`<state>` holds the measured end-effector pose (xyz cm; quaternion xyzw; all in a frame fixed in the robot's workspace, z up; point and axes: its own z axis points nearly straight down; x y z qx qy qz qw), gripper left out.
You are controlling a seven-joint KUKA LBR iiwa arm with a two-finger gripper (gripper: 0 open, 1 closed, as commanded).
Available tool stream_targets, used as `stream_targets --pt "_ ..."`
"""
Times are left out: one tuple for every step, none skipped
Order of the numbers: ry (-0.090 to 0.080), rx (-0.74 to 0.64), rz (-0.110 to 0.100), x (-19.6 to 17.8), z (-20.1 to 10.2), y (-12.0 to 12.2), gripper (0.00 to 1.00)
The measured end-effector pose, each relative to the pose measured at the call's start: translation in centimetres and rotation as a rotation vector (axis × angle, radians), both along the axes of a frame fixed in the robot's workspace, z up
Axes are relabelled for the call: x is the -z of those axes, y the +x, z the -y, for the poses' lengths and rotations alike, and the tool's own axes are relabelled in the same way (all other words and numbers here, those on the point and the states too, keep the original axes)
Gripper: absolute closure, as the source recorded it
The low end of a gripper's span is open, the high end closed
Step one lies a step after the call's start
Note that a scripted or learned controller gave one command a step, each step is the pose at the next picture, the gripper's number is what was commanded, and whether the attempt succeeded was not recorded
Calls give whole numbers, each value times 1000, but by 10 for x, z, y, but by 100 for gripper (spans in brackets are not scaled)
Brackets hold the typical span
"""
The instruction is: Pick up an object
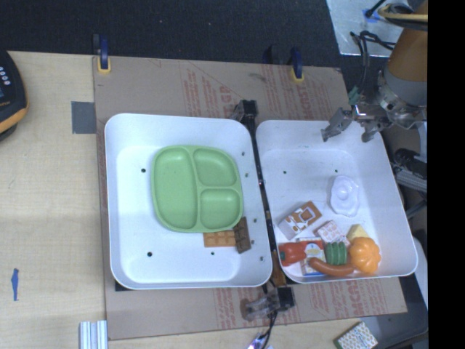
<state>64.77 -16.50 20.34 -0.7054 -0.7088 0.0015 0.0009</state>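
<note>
My gripper (353, 124) hangs over the far edge of the right bin (305, 144), open, with nothing between its fingers. The bin's near corner holds a pile of toy food: an orange fruit (365, 254), a green piece (336, 254), a red piece (292, 252), a sausage-like piece (330, 269), a yellow wedge (356, 232) and two small cards (300, 219). A clear plastic piece (344, 195) lies a little farther back. All of these sit well below the gripper, toward the near side.
The left bin (123, 195) bears a green divided plate (196, 187) with an orange brick (219, 239) and a brown block (240, 235) at its near edge. Clamps (104, 53) pin the cardboard underlay at the far side.
</note>
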Motion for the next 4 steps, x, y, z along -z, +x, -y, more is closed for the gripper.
stream_targets --pt "1 2 -7 17 -22 -62 0" --pt "3 -4 -7 51 -73 -95 0" --pt "2 4 6 87 -67 -164 0" --pt "18 -5 6 100 -38 -125 0"
